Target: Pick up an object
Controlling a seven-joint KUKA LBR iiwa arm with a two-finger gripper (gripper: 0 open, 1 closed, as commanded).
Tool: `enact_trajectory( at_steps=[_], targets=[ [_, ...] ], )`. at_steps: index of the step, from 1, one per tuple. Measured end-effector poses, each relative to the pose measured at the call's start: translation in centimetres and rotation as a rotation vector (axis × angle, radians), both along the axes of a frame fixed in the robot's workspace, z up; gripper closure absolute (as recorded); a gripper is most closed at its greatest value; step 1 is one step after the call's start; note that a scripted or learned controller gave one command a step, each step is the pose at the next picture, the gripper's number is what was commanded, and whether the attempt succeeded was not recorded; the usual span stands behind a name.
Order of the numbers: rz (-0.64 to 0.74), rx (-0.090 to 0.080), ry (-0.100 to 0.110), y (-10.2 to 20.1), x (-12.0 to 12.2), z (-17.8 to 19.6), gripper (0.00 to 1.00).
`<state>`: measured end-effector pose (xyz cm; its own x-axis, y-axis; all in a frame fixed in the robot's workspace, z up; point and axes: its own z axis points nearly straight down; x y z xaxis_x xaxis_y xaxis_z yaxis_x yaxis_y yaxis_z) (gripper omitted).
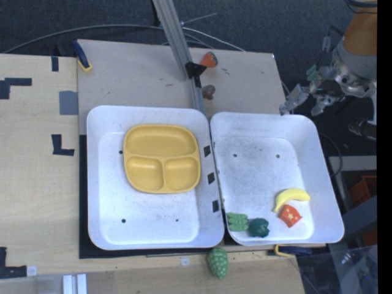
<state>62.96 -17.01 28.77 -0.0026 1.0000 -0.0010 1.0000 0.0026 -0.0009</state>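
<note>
Pincer off to the side, nothing picked yet

From the camera view we see the pincer (pixel 304 100) hanging past the upper right corner of the right bin (pixel 309 133), outside it, with nothing between its fingers; they look spread, so we read it as released. The candidates lie in that bin's lower part: a banana (pixel 292 196) touching a red strawberry-like toy (pixel 290 215), and a light green piece (pixel 237 221) against a dark green one (pixel 259 227). The left bin (pixel 98 182) holds a yellow divided plate (pixel 162 158); a green grape bunch (pixel 217 262) sits on the desk (pixel 37 164). We judge the approach has not begun: next we must swing over the lower right bin and descend on one toy.
</note>
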Motion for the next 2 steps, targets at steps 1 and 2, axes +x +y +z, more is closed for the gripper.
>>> enact_trajectory(
  at_steps=[1,2],
  targets=[
    [0.0,0.0,0.0,0.0,0.0,0.0,0.0],
    [0.0,0.001,0.006,0.7,-0.1,-6.3,0.0]
  ],
)
